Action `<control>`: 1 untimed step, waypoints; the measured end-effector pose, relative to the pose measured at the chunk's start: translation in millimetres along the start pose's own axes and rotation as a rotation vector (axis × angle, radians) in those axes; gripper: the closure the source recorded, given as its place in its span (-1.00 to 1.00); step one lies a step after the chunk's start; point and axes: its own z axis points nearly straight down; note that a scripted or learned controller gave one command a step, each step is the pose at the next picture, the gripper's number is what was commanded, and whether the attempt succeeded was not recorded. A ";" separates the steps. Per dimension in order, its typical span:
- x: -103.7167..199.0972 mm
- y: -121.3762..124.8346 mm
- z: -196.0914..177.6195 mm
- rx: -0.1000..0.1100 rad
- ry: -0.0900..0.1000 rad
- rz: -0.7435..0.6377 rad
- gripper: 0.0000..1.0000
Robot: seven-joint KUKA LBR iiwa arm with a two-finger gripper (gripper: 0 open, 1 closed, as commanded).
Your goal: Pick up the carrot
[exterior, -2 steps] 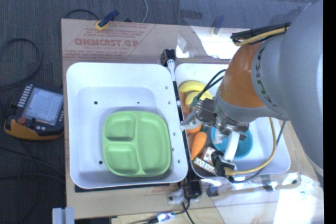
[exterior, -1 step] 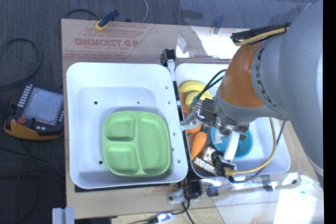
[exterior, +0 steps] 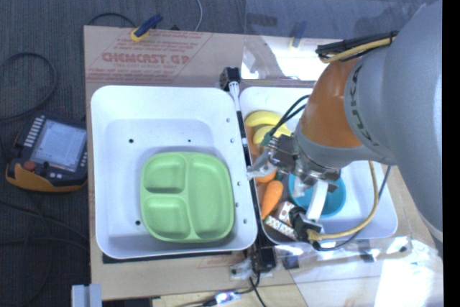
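The grey two-finger gripper [exterior: 289, 167] is hovering over the tapered orange carrot [exterior: 271, 196], lying at seven o'clock in the right white bin [exterior: 384, 223]; jaw spread: cannot tell. Next, it likely needs descending squarely.

Two white bins [exterior: 100, 154], one green plate [exterior: 188, 196], one carrot [exterior: 272, 195].

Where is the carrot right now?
The carrot lies in the right bin, near its left wall, just left of the blue bowl and below the yellow banana.
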 end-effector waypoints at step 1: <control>0.0 0.0 0.0 0.000 0.000 0.000 -1.00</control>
